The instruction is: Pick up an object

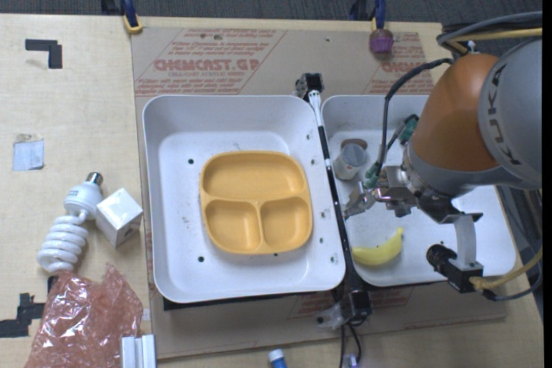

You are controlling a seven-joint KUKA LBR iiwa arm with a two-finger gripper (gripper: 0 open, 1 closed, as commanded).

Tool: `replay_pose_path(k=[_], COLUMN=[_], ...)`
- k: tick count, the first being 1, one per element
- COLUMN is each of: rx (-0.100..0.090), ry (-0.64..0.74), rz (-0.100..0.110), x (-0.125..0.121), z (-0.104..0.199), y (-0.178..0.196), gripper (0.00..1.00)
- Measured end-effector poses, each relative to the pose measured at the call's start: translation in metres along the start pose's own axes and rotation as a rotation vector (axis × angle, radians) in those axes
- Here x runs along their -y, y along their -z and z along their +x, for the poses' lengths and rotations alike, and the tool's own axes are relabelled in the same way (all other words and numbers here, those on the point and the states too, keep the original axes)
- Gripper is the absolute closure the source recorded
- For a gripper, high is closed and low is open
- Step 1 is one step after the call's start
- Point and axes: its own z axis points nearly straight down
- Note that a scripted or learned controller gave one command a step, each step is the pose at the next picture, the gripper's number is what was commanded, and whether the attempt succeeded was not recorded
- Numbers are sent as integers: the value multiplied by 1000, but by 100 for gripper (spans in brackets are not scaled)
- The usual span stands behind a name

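The right bin (496, 246) holds a yellow banana (378, 251) near its front left corner and a small grey cup (352, 158) near its left wall. A green object (406, 130) peeks out from behind the arm at the back. In the left bin (172, 185) a yellow divided plate (256, 202) lies flat in the middle. My gripper (364, 199) hangs low over the left part of the right bin, between the cup and the banana and just above the banana. The orange band and grey wrist cover the bin's middle.
On the bench to the left of the bins lie a spiral light bulb (67, 230), a white cube (119, 216) and a crumpled red plastic bag (82, 319). A purple object (381, 40) sits behind the right bin. Blue clamps (129, 10) hold the board's back edge.
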Motion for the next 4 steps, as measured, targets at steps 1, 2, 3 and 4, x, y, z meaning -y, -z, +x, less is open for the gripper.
replay_pose_path(k=[1,2,3,4], rx=[0,0,0,0], ry=[0,0,0,-2], rz=[0,0,0,1], x=[0,0,0,-36], z=[0,0,0,-74], y=[0,0,0,-73], gripper=[0,0,0,0])
